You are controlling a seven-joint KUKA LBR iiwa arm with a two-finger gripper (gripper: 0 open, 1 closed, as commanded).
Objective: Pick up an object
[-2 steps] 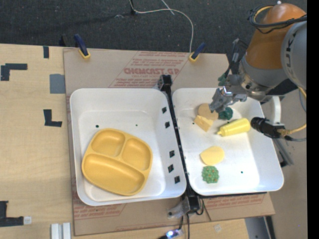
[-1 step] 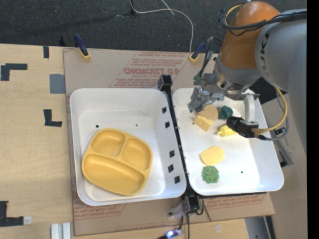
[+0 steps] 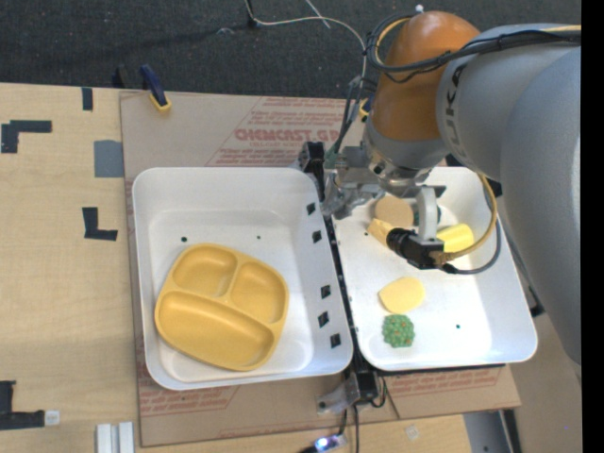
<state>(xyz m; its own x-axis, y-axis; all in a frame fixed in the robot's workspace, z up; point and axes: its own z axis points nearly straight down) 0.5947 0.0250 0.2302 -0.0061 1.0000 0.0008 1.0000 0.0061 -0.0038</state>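
Two small items lie in the right bin (image 3: 472,300), near its front: a yellow wedge (image 3: 402,295) and, just beside it, a green lump (image 3: 397,330). Lump judged light and soft; pinch across its middle. Tool (image 3: 351,199) sits over the bin's far corner; open or closed cannot be told.

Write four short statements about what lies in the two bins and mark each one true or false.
1. A yellow divided plate lies in the bin on the view's left. True.
2. The green lump lies on that plate. False: it lies on the floor of the right-hand bin.
3. A flat yellow piece lies close to the green lump. True.
4. The gripper hangs over the plate. False: it is at the right-hand bin's far side, near the divider.
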